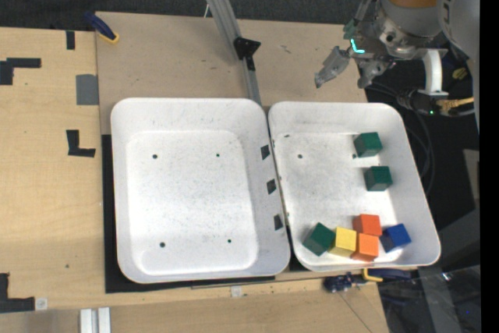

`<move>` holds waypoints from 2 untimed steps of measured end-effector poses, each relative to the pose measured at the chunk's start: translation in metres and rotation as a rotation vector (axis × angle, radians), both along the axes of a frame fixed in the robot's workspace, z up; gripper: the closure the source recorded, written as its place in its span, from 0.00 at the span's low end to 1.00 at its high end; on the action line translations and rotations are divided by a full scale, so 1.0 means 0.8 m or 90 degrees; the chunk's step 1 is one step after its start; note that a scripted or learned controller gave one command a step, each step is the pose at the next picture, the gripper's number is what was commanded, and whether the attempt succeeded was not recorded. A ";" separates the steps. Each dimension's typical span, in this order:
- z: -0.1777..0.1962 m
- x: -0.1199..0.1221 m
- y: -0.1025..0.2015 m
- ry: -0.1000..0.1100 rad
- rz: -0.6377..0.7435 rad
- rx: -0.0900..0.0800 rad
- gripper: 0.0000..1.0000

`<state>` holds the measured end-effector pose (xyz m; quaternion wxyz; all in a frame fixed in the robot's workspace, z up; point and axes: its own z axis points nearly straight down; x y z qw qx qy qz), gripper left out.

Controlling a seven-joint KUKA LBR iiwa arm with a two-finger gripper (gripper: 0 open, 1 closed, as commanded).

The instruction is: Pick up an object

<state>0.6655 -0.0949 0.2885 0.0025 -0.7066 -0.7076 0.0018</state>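
Note:
Several small blocks lie in the right bin [312,168]. Two dark green blocks [367,143] [378,178] sit apart near its right side. At the front edge a green block [318,238], a yellow block [345,240], two orange blocks [368,224] [366,246] and a blue block [396,235] are clustered together. My gripper [349,72] hangs above the bench just beyond the right bin's far edge, open, with nothing between its fingers.
The left bin [187,191] adjoins the right one. A slanted metal pole [222,0] with a black bracket runs down to the gap between the bins. Cables [425,97] trail off the arm at the right.

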 end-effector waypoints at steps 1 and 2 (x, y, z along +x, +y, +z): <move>0.003 0.001 0.000 -0.003 0.000 -0.001 0.00; -0.052 -0.005 -0.003 0.000 0.000 -0.002 0.00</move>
